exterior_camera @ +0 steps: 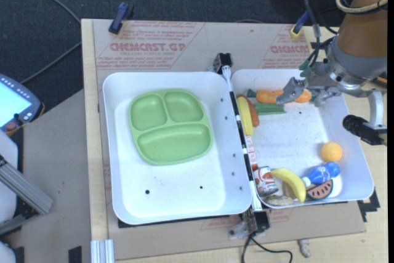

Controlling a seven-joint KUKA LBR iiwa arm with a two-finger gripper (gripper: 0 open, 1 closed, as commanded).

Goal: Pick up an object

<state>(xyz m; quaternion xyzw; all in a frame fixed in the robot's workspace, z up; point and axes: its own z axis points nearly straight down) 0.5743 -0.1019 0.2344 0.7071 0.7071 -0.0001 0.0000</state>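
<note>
The carrot (271, 96), orange with a green top, lies at the far left of the right bin (289, 138), and my jaws (294, 93) sit right at its right end, touching or just over it. Whether they are spread or pressed together I cannot tell (the fingers blur into the orange behind them), and I cannot see the carrot between them.

Just left of the carrot, a corn cob (245, 115) lies along the bin's left wall. An orange ball (332, 151) rests on its own toward the right side. In the near corner a banana (290, 182) curves beside a small can (265, 180), with a blue piece (324, 172) and a watermelon slice (320, 190) just right of it.

The left bin (172, 194) holds a green divided plate (170, 126), three compartments facing up, set toward its far side.

Both bins sit side by side on the desk (154, 43), touching along the middle, and my arm (363, 28) reaches in from the right.
</note>
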